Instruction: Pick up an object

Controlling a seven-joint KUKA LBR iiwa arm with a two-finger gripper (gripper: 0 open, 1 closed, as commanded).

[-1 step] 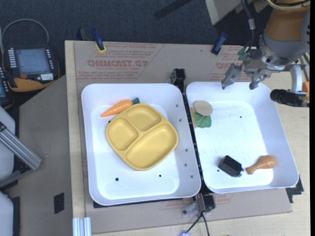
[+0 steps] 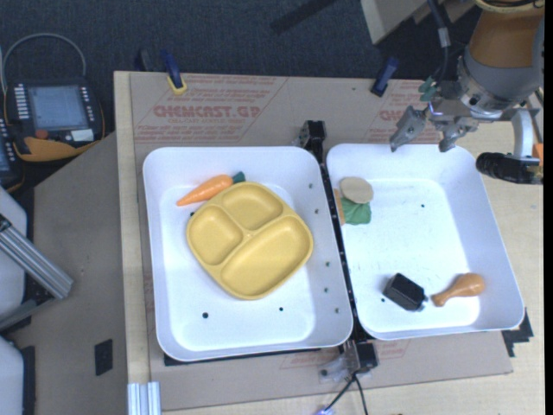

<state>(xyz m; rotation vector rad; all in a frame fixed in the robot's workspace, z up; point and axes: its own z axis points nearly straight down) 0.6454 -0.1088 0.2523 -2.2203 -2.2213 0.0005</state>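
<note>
camera view | gripper hangs over the right bin's far rim, fingers spread wide, nothing between them | pickable stuff well below it: black block beside a toy drumstick, tan disc on green piece | left bin: yellow tray, carrot touching it | guessing it's parked high to scout

I see the arm cut off by the top edge, so its upper part is lost to me. The green piece sits partly under the beige disc; its shape escapes me.
</note>
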